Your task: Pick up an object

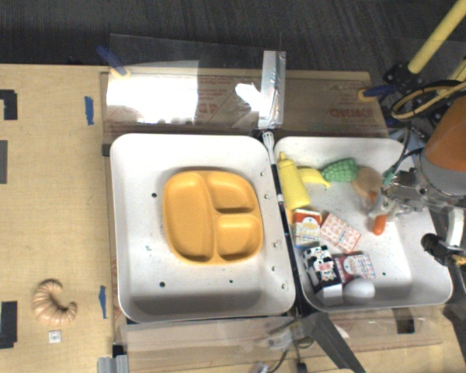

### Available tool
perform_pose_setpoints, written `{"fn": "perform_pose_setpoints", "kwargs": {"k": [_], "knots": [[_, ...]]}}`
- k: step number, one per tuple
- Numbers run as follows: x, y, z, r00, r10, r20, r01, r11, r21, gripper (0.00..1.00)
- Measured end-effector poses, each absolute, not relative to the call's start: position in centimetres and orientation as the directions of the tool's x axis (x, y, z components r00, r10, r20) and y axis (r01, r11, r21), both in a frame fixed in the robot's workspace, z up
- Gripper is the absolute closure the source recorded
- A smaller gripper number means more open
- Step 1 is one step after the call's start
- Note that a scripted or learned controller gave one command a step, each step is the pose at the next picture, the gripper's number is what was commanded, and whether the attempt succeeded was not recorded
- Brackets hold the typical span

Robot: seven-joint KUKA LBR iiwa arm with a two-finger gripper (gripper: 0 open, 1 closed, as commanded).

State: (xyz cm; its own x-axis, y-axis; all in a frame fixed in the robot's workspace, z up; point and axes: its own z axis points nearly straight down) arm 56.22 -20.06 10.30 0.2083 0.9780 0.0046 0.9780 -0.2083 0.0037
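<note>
The right bin [419,274] holds several small things. A yellow bottle [293,186] lies along its left wall, with a green knobbly piece [340,170] beside it and a tan round piece [366,182] further right. A small orange-red piece [379,224] lies near the middle right. Nearer the front are small printed cartons [335,231], a black-and-white carton [321,264] and a white rounded object [360,289]. My gripper [388,198] reaches in from the right, low over the bin. It is just above the orange-red piece and right of the tan one.
The left bin [132,208] holds a yellow divided plate [213,214]. A tan croissant-shaped toy [54,301] lies on the bench at the far left. A clear plastic sheet [190,92] stands behind the bins. Cables and a yellow pole [443,26] crowd the back right.
</note>
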Motion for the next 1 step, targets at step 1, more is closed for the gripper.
{"fn": "perform_pose_setpoints", "kwargs": {"k": [1], "knots": [[56.21, -19.99, 10.26, 0.208, 0.978, 0.006, 0.978, -0.208, 0.002, 0.0]]}}
